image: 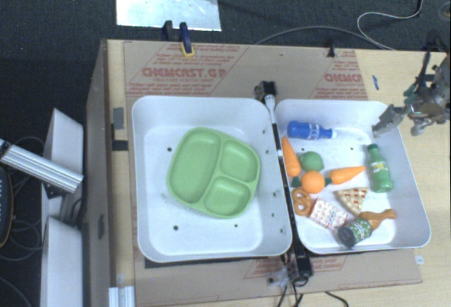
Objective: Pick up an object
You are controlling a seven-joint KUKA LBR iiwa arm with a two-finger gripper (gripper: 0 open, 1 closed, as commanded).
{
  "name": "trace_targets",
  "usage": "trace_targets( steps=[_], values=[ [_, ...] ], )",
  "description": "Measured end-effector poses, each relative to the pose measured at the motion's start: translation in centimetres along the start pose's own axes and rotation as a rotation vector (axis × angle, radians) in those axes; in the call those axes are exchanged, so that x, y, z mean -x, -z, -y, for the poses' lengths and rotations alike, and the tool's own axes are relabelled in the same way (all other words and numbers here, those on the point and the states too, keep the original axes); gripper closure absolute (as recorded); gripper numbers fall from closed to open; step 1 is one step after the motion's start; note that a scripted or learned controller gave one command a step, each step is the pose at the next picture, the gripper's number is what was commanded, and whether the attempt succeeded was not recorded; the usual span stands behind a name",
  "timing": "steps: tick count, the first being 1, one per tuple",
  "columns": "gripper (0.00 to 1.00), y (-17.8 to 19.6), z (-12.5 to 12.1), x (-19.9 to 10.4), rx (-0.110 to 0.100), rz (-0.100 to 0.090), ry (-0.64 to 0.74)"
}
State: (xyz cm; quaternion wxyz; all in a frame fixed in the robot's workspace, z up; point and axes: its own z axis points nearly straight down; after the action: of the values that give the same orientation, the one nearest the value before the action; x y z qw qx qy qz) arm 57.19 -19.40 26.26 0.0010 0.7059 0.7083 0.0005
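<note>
Gripper (403, 119) hangs at right (fingers spread apart).

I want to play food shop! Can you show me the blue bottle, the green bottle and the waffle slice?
Blue bottle (308, 131), camera view, on its blue body.
Green bottle (379, 169), camera view, on its label.
Waffle slice (352, 198), camera view, on its grid face.

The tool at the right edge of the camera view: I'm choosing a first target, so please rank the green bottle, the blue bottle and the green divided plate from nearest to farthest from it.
1. The green bottle, just below and left of the tool, by the right bin's right wall.
2. The blue bottle, lying near the right bin's top edge.
3. The green divided plate, in the left bin.
</note>
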Motion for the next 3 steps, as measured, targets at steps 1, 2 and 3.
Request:
trace_targets(
  steps=[1,2,3],
  values=[
    [0.0,-15.6,-6.2,1.2,-0.005,-0.002,0.001],
    [0.0,-17.8,-8.1,-2.9,0.0,0.0,0.002],
    [0.0,-17.9,-9.1,-7.2,-0.009,-0.001,-0.001]
  ],
)
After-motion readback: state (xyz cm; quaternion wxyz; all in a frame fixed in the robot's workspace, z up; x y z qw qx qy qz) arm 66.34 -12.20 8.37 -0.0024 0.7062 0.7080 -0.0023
